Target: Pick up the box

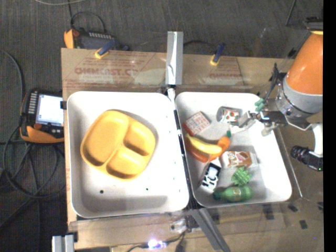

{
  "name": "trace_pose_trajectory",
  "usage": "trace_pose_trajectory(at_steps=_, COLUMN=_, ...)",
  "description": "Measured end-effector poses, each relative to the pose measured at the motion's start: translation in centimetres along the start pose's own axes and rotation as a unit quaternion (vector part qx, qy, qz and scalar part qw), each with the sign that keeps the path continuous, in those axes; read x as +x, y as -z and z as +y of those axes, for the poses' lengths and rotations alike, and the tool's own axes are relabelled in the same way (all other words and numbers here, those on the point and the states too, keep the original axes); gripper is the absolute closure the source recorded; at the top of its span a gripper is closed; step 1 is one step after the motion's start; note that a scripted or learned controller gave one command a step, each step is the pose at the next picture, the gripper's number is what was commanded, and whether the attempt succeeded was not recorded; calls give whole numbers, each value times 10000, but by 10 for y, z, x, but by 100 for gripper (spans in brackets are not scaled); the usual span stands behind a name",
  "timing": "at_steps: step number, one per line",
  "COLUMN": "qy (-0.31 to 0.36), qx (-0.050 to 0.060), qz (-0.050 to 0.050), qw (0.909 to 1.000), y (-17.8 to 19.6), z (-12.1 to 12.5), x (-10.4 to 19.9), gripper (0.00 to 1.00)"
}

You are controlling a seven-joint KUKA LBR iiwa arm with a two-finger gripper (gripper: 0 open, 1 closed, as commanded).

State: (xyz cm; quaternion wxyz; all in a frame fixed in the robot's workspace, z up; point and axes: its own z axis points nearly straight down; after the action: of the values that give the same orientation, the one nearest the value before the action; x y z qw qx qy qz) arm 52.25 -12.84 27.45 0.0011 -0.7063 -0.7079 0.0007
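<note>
The approach looks under way: the pincer [251,117], whose grip I cannot tell, hangs just beside the box [197,123], which lies in the right bin [273,156] above the banana [205,146]; next comes lowering over it.

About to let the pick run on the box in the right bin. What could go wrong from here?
1. The small box lies right beside the banana, so the gripper may catch or drag the fruit.
2. The box is near the right bin wall at the divider, so a finger could possibly hit the rim.
3. A brown packet could be mistaken for the target.
</note>
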Motion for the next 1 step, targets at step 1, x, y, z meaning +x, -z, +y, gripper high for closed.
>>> trace_pose_trajectory(at_steps=1, qy=-172, qx=9, qz=0, qw=9999, y=-155, z=56, x=12, gripper=0)
